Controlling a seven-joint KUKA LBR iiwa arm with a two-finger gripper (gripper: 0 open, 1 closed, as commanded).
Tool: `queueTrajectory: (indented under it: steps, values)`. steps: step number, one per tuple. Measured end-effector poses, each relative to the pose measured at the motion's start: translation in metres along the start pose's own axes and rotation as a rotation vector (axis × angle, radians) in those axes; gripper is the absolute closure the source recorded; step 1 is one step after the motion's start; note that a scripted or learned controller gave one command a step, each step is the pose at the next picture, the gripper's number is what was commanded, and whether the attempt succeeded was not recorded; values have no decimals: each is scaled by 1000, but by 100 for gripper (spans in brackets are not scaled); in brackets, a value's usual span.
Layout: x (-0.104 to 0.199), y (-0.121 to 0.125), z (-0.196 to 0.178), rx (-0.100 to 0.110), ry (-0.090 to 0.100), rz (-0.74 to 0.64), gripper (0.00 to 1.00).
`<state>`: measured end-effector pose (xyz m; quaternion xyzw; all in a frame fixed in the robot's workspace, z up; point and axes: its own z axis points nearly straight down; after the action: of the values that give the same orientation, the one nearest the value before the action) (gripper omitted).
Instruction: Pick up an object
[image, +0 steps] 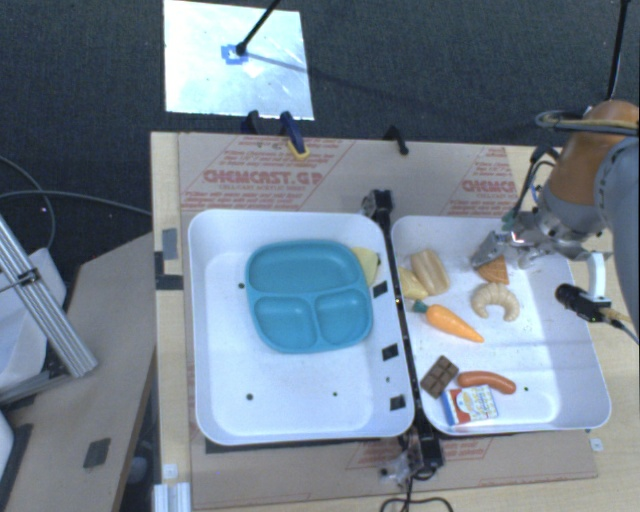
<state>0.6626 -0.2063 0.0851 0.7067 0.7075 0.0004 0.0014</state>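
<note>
Jaws of the grey gripper (497, 250) sit low in the right white bin (580, 400), open or closed I can't tell, over a small orange wedge-shaped toy (492, 270) just below them, pale croissant toy (497, 299) slightly further below.

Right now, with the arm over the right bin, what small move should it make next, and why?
Probably a short drop straight down. The pincer hangs just above the small orange wedge-shaped piece near the right white bin's upper part, with the pale croissant close below it in the view, so a steady vertical approach seems safest.
</note>
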Motion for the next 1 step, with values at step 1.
queueTrajectory:
  steps: [1]
  values:
    - [0,2,0,-1,-1,-3,0]
